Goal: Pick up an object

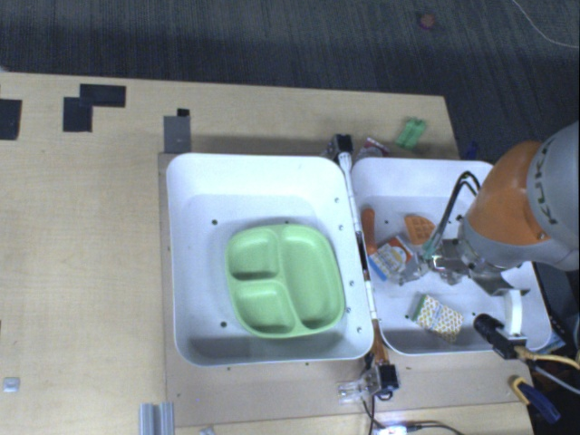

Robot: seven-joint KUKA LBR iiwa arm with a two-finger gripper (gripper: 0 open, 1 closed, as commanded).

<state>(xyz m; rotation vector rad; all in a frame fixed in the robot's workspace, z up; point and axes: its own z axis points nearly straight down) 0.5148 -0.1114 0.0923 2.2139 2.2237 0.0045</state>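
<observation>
Camera view: gripper [424, 263] mid right bin [399, 341], packets crowding; left bin [186, 252] roomy.

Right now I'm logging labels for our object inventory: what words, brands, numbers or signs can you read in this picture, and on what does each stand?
Grey robot arm: dark lettering along its edge, cut off, unreadable.
Small blue-and-white printed packet: print too blurred to read.
Patterned yellow-green packet: a pattern, no legible words.
Orange snack packet: too small to read.
Green divided plastic plate: no text.
</observation>
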